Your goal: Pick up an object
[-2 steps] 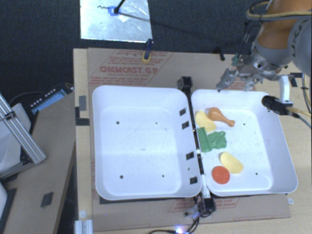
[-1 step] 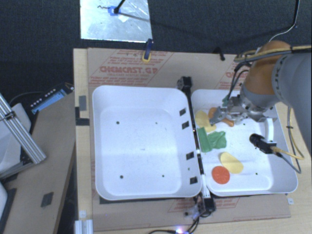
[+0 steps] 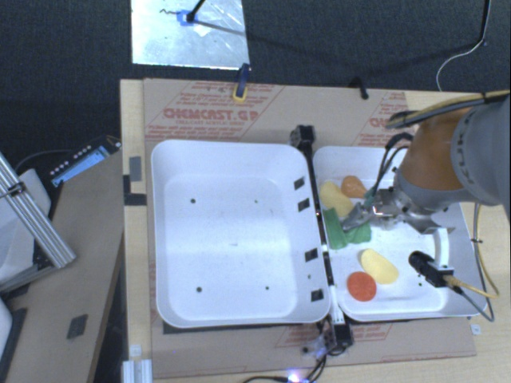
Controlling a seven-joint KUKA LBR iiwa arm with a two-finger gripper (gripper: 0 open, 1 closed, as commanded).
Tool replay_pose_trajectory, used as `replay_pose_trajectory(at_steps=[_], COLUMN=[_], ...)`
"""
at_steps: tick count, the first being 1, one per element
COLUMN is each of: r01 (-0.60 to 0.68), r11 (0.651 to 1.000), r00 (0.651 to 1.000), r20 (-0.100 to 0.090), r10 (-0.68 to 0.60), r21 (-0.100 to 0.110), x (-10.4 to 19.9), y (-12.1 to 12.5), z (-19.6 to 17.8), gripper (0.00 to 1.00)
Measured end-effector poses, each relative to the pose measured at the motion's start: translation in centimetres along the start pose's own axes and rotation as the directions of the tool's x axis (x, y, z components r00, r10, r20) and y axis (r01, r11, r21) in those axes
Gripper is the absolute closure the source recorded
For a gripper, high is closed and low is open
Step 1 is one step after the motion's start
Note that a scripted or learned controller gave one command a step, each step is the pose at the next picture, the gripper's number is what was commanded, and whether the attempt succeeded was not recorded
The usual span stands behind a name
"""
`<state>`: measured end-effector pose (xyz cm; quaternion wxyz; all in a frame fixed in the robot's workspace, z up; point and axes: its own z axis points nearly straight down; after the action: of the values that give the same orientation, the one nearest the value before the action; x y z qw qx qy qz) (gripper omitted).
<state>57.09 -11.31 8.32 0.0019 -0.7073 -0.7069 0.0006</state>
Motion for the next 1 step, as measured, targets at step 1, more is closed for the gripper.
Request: replay_pose_trajectory(at_steps=[1], r01=[0.006], r11=[1.0], r00=[1.0], r20=[0.003], r10=[-0.006], r21=[-0.012], x=[-0.16], y=[6.46], z=[-0.3], gripper=[0.0])
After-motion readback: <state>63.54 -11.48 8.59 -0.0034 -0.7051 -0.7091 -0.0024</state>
